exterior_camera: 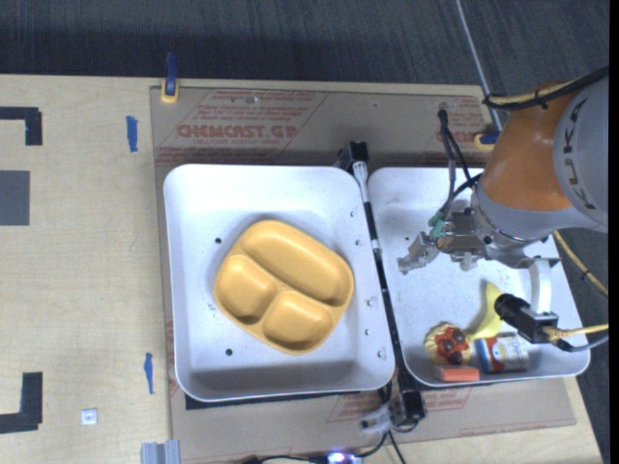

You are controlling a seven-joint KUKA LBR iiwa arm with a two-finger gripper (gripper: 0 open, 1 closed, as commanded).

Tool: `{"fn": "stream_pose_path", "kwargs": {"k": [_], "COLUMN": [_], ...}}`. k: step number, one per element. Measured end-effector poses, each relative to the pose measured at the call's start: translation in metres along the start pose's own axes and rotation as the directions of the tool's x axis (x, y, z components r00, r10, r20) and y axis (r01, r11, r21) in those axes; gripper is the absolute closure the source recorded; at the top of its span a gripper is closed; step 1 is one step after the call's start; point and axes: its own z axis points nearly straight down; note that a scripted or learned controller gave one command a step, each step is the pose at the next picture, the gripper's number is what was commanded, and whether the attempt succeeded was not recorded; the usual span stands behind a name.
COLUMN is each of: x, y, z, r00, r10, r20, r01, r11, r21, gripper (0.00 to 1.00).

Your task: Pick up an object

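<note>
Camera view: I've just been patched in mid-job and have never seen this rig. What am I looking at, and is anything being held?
One camera looks down at a slant on a bench with two shallow white bins. The grey arm with the orange band reaches in from the right; its end effector hangs over the right bin, and I see nothing in it. The left bin holds a yellow three-section tray. Small items lie along the right bin's near edge: a banana, a small can, a red-and-yellow toy.
</note>
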Motion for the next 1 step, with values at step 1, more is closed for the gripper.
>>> {"fn": "stream_pose_path", "kwargs": {"k": [1], "x": [-0.0483], "y": [-0.0388], "z": [0.0976], "r00": [1.000], "r10": [0.002], "r20": [0.000], "r01": [-0.002], "r11": [1.000], "r21": [0.000], "gripper": [0.00]}}
